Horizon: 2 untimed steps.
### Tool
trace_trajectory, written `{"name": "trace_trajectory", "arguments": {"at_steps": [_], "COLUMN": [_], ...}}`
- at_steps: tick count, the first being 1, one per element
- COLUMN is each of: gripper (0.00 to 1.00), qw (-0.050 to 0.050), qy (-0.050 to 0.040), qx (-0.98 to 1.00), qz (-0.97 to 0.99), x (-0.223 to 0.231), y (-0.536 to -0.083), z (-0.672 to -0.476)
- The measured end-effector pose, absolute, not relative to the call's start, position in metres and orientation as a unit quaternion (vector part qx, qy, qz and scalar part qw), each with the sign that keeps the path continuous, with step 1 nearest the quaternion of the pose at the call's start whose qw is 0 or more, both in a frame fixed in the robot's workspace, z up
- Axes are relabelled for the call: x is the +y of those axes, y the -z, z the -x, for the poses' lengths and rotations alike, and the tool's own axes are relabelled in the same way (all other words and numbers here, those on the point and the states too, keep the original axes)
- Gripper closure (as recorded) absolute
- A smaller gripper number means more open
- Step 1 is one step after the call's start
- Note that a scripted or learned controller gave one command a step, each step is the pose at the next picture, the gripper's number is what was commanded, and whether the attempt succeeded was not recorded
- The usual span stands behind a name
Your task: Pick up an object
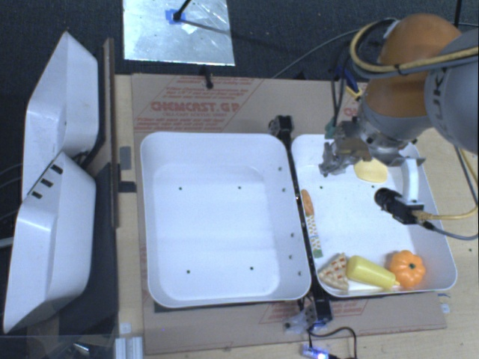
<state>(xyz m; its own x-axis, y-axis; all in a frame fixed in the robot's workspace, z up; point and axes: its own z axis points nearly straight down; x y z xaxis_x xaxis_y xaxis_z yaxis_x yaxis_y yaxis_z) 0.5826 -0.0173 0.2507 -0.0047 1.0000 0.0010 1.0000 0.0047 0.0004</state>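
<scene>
1. Where the grey arm (453, 96) reaches in from the right, its orange band (412, 51) shows above the wrist. The gripper (334, 160) hangs over the far end of the right bin (359, 230), close to that bin's left wall.
2. Whether the gripper is open or closed I cannot tell, since from this slant it is a blurred grey mass.
3. A pale yellow disc (372, 172) lies on the bin floor just beside the gripper, on its right and partly tucked under the wrist. I cannot make out whether the two touch.
4. A thin stick (311, 223) lies along the right bin's left wall. It is orange at its far end and pale with speckles toward the near end, and may be a toy vegetable, though it is too small to be sure.
5. Three more objects sit in a row at the near end of the right bin:
   - A tan wedge (335, 271) sits in the near left corner.
   - A yellow cylinder (370, 272) lies against the wedge.
   - An orange pumpkin (406, 268) sits at the cylinder's right end.
6. The left bin (217, 215) stands beside the right one, their rims meeting along a dark strip. Both rest on a cardboard sheet (194, 105) with red lettering.
7. Beyond the cardboard lies a shiny metal plate (178, 21).
</scene>
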Motion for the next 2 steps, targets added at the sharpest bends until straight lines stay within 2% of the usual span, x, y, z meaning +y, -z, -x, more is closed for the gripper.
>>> {"name": "trace_trajectory", "arguments": {"at_steps": [1,2], "gripper": [1.00,1.00], "qw": [0.000,0.001], "qy": [0.0005,0.0000], "qx": [-0.709,-0.709], "qz": [0.705,0.706], "x": [0.031,0.079], "y": [-0.251,-0.229], "z": [-0.563,-0.547]}}
